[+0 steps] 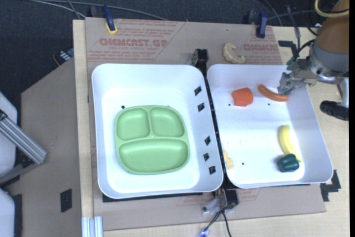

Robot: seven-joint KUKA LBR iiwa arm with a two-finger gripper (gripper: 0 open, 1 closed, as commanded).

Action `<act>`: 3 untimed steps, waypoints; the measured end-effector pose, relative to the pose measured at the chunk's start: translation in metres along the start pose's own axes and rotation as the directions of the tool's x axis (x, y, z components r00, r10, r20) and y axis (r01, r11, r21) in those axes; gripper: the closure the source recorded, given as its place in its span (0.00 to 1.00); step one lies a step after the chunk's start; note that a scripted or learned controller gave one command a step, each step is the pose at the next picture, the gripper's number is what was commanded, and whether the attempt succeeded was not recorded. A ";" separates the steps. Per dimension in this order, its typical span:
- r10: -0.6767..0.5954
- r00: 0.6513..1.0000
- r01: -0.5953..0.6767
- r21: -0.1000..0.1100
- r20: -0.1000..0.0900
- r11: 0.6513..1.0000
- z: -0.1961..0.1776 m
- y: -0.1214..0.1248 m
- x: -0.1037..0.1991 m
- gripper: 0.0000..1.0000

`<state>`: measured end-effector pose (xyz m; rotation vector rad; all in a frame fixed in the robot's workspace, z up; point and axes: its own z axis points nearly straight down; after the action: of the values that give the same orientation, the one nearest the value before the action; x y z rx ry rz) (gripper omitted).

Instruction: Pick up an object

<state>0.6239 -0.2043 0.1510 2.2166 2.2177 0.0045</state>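
The gripper (288, 84) was down at the far right corner of the right bin (260, 177), right at the end of a curved orange sausage-like piece (272, 93). From this angle it could not be told whether it was clenched or released, or whether it had the piece at all. That piece looked the likely target; just to its left lay a small orange-red block (242, 97). A yellow banana-shaped toy (286, 139) touched a dark green object (288, 162) near the bin's front right. The left bin (105, 119) carried a green divided plate (152, 139), lying flat in its middle, perhaps as a drop-off spot. A beige lump (233, 53) sat outside on the cardboard, beyond the bins. The arm (333, 44) was cut off at the frame's right.
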 end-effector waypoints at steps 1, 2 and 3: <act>0.000 1.000 0.000 0.001 -0.001 1.000 -0.044 0.002 -0.003 1.00; -0.001 1.000 0.001 -0.002 0.000 1.000 -0.098 0.004 -0.003 1.00; -0.006 1.000 0.006 0.006 -0.005 1.000 -0.107 0.002 0.051 1.00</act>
<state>0.6254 -0.1532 0.2575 2.2159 2.2292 0.0030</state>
